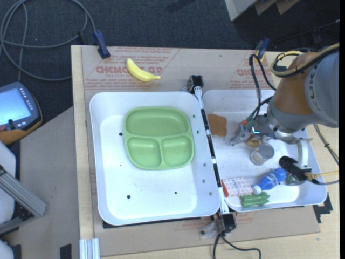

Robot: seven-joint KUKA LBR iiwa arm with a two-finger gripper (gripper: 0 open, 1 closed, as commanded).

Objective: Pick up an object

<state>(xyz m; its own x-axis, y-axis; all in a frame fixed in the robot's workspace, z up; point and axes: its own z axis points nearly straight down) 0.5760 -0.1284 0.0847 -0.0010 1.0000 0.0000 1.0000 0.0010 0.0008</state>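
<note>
Nearest, along the front wall of the right bin [280,203], a green object [254,200] lies flat, with a red-and-white packet [237,186] just beside it against the bin's left wall. A blue bottle [271,179] lies on its side behind them, close to the green object. That front edge is crowded and leaves me little room.

Further in, a grey can [261,155] stands alone on bare white floor. My fingers [245,135] hang over the middle of this bin, just beyond the can and to its left; I cannot tell whether they are wide or narrow. Open floor runs between me and the left wall.

A brown flat piece [218,124] lies near the far left corner, close to the rim.

The left bin [156,196] holds a green divided plate [159,137] towards its far side, with wide bare floor in front.

Beyond it a banana [142,72] rests on the surface [178,63].
</note>
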